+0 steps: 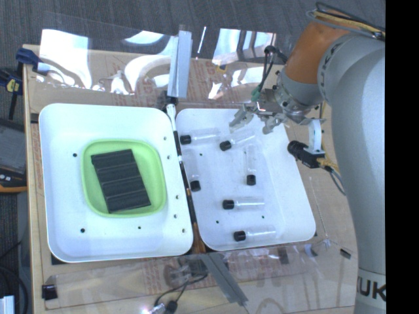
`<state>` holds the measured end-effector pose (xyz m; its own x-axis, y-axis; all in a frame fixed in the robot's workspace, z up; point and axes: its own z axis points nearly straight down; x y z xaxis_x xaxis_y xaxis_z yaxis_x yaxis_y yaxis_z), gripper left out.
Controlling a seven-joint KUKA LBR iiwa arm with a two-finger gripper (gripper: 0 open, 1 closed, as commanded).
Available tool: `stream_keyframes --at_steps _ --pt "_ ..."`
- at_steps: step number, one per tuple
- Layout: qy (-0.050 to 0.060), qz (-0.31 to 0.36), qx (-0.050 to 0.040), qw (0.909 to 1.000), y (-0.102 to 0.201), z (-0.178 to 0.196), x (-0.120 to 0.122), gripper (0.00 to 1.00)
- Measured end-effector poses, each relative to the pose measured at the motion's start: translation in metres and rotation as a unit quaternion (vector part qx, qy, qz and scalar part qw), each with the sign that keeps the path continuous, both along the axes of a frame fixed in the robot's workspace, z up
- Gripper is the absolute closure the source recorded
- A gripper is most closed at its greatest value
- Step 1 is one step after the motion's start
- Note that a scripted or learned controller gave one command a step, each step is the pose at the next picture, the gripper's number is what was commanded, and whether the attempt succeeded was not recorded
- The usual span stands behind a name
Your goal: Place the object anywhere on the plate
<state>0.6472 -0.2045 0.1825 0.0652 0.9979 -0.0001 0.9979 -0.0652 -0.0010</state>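
Camera view showed the gripper over the right bin's far edge, fingers spread wide, holding nothing. Below lay clear tubes with black caps. In the left bin, a dark ribbed block rested on the green plate.

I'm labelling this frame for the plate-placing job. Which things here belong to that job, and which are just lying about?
Belongs to the job:
- green plate in the left bin
- dark ridged block lying on the plate
- clear black-capped vials in the right bin
- tool over the right bin's far edge

Lying about:
- metal bracket behind the bins
- blue clamp at the bench's far left corner
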Motion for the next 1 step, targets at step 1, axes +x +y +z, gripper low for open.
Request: stream_keyframes --at_steps 1 --pt "0.0 0.029 0.0 0.9996 0.0 0.0229 0.0105 0.0"
